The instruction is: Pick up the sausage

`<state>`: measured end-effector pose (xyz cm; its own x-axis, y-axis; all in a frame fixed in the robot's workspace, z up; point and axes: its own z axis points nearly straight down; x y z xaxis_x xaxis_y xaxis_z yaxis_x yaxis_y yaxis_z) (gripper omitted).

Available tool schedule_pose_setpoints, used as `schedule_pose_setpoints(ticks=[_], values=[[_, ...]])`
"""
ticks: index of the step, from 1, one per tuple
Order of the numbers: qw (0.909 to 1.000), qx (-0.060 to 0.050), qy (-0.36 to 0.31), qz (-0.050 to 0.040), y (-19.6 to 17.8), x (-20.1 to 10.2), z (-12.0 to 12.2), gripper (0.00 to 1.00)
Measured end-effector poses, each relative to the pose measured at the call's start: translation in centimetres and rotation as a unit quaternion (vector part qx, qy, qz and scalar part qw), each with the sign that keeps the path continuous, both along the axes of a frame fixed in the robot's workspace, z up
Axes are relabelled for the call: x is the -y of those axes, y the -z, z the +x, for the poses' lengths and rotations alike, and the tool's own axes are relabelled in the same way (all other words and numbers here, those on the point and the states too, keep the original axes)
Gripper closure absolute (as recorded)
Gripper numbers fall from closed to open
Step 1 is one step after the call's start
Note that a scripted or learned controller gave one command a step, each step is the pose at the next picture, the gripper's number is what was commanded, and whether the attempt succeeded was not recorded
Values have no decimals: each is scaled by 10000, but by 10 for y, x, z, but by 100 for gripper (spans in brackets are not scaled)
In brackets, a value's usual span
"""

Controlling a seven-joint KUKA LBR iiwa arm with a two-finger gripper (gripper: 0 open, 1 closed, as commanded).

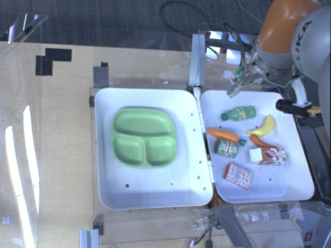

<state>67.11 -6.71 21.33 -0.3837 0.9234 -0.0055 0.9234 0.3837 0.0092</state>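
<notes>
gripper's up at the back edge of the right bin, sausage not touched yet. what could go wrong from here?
1. The sausage is wedged between the banana and the white block, so descending fingers could hit or grab a neighbour instead.
2. The carrot looks similar in shape and colour, so it may get picked by mistake.
3. The gripper sits at the bin's far rim, and its path passes over the green bottle, which it could knock.

Two bins sit side by side on the table (57, 138). The left bin (103, 190) holds a tray (144, 137). In the right bin (295, 185), a bottle (239, 113) lies at the back. In front of it lie a banana (264, 126), a carrot (223, 134), a can (227, 148) and the sausage (258, 140). A box (238, 175) lies nearest the front.
</notes>
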Motion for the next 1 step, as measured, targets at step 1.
schedule_pose_setpoints(ticks=[1], values=[[9934, 9, -1147, -6, -86, -65, 0, 100]])
